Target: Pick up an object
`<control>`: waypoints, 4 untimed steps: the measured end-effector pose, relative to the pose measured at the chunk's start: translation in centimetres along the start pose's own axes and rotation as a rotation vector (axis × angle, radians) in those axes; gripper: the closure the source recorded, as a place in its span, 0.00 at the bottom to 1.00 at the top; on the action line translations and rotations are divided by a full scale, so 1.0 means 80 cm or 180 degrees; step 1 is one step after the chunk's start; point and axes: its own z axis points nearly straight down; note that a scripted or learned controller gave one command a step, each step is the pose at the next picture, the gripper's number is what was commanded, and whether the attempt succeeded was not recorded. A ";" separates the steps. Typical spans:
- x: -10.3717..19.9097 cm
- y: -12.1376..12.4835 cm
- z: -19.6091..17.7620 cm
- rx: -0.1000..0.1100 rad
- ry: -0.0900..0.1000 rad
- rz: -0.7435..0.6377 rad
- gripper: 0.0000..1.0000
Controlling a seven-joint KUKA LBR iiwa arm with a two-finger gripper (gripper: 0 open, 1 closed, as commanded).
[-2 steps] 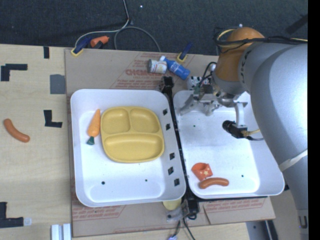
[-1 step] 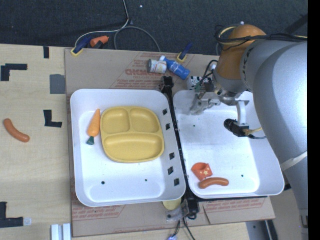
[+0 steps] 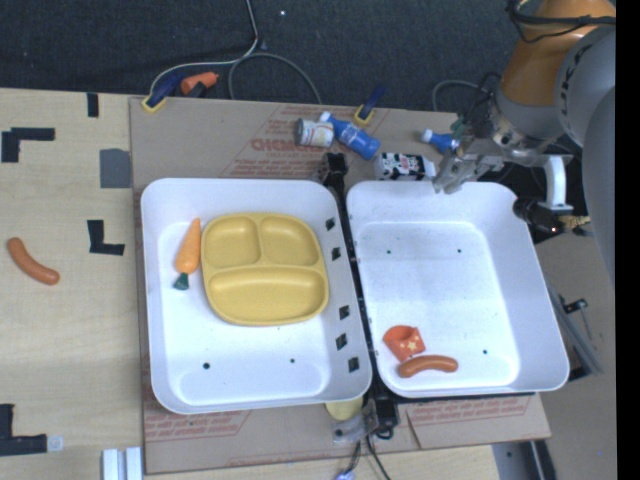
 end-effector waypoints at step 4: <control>0.026 -0.146 0.039 0.0037 0.0013 -0.0004 0.00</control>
